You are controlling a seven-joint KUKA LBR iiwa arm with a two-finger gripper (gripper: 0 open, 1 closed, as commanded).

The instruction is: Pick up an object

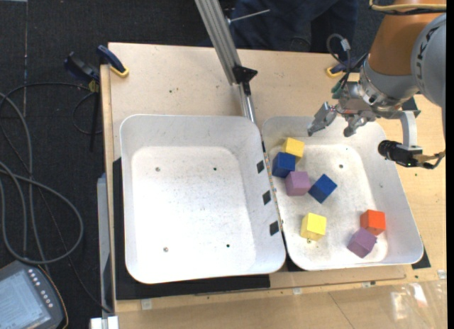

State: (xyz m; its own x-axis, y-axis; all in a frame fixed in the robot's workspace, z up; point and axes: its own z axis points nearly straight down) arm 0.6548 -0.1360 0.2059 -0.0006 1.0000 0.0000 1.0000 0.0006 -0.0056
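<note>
My gripper [335, 124] hangs over the far edge of the right bin [401, 200], fingers spread open with nothing between them. Below it and to the left lie a yellow cube [294, 148] and a blue cube [284, 164], touching each other. A purple cube [298, 183] and a second blue cube [323, 188] sit near the bin's middle. Nearer the front are another yellow cube [313, 225], an orange cube [373, 220] and a purple cube [362, 242].
The left bin [142, 179] stands beside the right one. A slanted metal pole [216, 26] crosses above the bench's far side. Blue and yellow clamps [112, 62] grip the bench's far corners.
</note>
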